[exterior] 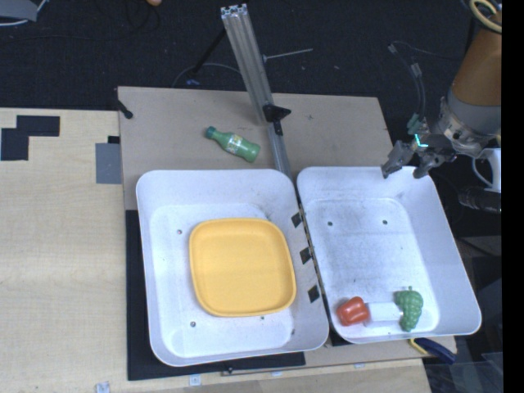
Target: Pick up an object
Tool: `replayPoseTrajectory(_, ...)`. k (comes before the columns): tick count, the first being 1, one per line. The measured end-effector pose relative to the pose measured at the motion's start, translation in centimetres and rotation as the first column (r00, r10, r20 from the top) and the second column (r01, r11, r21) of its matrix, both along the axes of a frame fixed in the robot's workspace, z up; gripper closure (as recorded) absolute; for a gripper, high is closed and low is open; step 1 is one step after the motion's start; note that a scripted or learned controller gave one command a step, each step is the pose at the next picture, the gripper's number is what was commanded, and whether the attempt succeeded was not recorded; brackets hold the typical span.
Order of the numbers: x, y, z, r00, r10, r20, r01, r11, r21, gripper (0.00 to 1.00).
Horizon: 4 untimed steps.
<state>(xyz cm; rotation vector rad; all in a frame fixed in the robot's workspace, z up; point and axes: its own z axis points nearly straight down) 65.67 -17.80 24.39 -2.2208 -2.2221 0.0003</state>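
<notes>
Jaws (407, 163) open — over right bin's (446, 244) corner

Two white bins sit side by side on the bench. The left bin (155, 219) has a yellow plate (242, 265) lying flat in it. The right bin (372, 219) has a red pepper (353, 310) and a green broccoli (408, 307) near its front edge, close together. A green bottle (232, 143) lies on the board behind the left bin. The gripper (411, 163) hangs over the back corner of the right bin, its two fingers apart with nothing between them.
</notes>
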Motion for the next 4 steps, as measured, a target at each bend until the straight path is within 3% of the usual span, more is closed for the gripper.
replayPoseTrajectory(1, 0.0, 0.0, 0.0, 1.0, 0.0, 0.0, 0.0, 1.0, 0.0, 0.0)
replayPoseTrajectory(4, -0.7, -0.3, -13.0, 1.0, 0.0, -0.004, 0.0, 1.0, 0.001, 0.0)
